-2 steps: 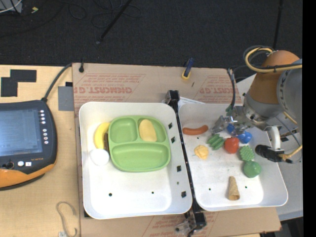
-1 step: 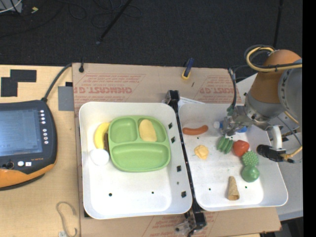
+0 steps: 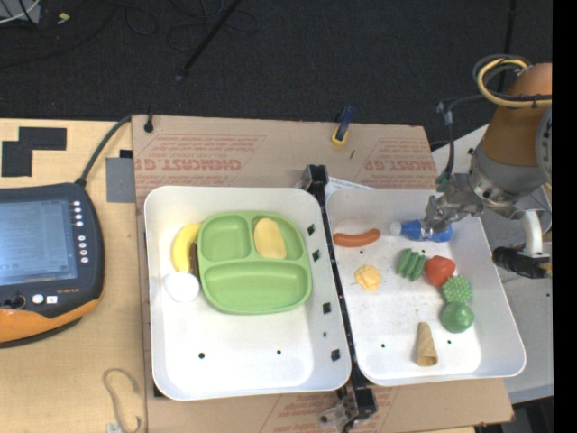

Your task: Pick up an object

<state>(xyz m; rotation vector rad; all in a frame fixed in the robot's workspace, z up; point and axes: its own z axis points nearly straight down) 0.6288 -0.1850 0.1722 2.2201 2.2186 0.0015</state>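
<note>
Nearest you, the cone [image 3: 425, 345] and green balls [image 3: 457, 305] are lying well apart from the blue object [image 3: 422, 231] at the right bin's [image 3: 491, 368] far side. Your tool [image 3: 438, 216] is hovering over it; whether it is gripping, I cannot tell. Descend squarely before closing.

Left bin [image 3: 180, 350]: divided plate [image 3: 254, 278].
Right bin [image 3: 491, 354]: my gripper [image 3: 438, 219] at its far edge; cone [image 3: 425, 345] nearest the front.
</note>
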